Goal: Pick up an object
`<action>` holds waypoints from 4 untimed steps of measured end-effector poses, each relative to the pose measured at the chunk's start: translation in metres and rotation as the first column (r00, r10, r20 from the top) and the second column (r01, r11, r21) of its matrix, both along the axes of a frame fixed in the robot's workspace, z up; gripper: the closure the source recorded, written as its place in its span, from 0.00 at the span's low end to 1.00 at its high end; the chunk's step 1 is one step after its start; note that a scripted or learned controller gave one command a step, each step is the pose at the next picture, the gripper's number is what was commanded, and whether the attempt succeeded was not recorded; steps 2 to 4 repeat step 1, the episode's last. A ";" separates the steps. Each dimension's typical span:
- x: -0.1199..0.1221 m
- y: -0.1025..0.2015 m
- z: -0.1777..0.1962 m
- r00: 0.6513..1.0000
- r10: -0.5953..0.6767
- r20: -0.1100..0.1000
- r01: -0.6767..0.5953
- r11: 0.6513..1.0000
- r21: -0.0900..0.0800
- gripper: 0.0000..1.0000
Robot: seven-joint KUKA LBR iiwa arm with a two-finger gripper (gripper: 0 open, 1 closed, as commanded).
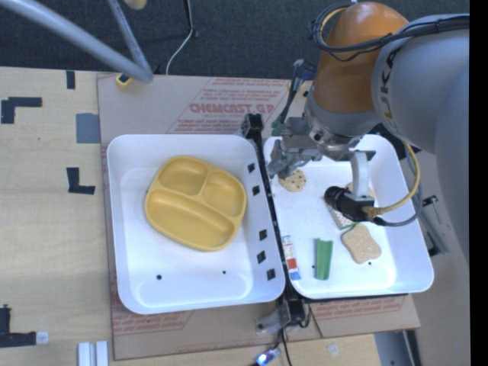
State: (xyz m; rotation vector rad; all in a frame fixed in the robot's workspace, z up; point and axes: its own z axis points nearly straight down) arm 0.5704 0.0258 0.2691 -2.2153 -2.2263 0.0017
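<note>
Scanning from the left: yellow divided plate [197,202] lies in the left bin [122,204], untouched. In the right bin [415,269], the claw [288,161] hangs just above a round cookie [292,180]; whether it is apart or together cannot be told. Green piece [323,258] and tan sponge-like block [361,244] lie nearer. Judged step: approach. Next: descend squarely, close on the cookie.

Two bins side by side on the bench. Left bin [130,280]: tray [196,202] lying in its upper middle. Right bin [408,277]: cookie [292,180] near the top-left corner, beside the divider [267,204]; gripper [284,165] directly above the cookie. Block [323,258] lower centre; cracker [361,243] just right of it. Arm [396,75] reaches in from the right, over the right bin's upper part.
</note>
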 end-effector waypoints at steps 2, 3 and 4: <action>0.015 0.051 -0.003 1.000 -0.001 0.001 0.001 1.000 0.000 1.00; 0.015 0.051 -0.003 1.000 -0.001 0.001 0.001 1.000 0.000 1.00; 0.015 0.051 -0.003 1.000 -0.001 0.001 0.001 1.000 0.000 1.00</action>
